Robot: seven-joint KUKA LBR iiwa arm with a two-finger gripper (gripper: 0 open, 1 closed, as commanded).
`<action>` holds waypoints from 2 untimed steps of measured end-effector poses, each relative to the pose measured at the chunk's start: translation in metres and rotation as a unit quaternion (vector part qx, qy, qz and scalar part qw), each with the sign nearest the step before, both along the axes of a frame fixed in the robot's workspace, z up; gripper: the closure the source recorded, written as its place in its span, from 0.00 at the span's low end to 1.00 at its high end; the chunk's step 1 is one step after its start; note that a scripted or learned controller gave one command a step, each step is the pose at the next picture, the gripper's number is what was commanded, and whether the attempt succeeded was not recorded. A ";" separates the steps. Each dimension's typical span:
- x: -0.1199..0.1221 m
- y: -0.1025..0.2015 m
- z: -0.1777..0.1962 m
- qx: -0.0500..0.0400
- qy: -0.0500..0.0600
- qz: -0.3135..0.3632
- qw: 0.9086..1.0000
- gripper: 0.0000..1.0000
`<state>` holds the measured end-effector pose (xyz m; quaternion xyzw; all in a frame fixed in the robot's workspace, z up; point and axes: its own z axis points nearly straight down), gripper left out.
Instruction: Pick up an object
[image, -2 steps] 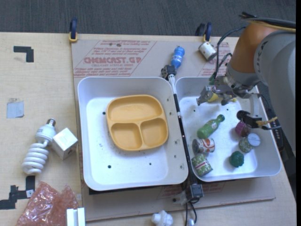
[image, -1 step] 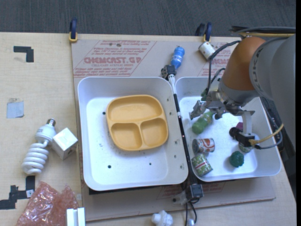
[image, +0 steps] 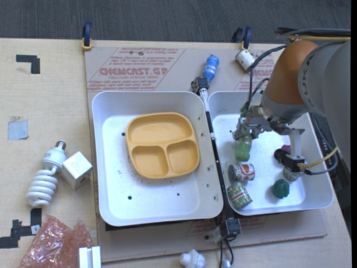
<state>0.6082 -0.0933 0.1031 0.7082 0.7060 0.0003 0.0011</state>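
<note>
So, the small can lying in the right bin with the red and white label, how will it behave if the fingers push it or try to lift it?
The can lies on its side, so a push would probably make it roll, perhaps toward the second can just below it. Its rounded wall looks smooth, so it may slip in a grasp. It looks stiff and unlikely to crush.

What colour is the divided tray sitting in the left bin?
The divided tray is yellow-orange, plain with no pattern, seen clearly in the camera view.
</note>
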 end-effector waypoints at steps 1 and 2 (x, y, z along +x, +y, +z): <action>0.007 0.037 0.106 0.000 0.000 0.003 1.000 1.00; -0.004 0.078 0.162 0.000 0.000 0.003 1.000 1.00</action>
